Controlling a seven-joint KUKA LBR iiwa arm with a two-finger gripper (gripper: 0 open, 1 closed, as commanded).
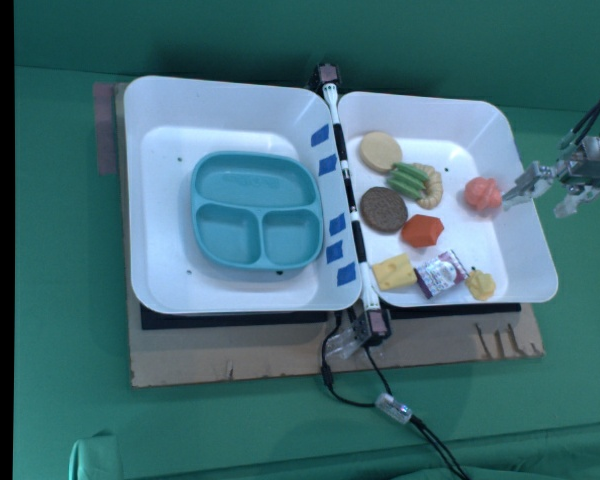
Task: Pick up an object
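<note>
Left bin (160, 108) has a teal divided plate (254, 210), right bin (510, 138) is full of toy food (cheese (394, 271), cookie (383, 209)), gripper (540, 193) spread open by the rim.

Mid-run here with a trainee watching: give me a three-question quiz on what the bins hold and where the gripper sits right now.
1. True or false: the teal three-compartment plastic tray lies in the right white bin.
2. Which item is nearest the gripper? A) yellow cheese wedge B) pink-orange rounded piece C) dark brown round patty
3. Fill in: the arm reaches in from the view's ____ side.

Key: 1 false; 2 B; 3 right.
</note>
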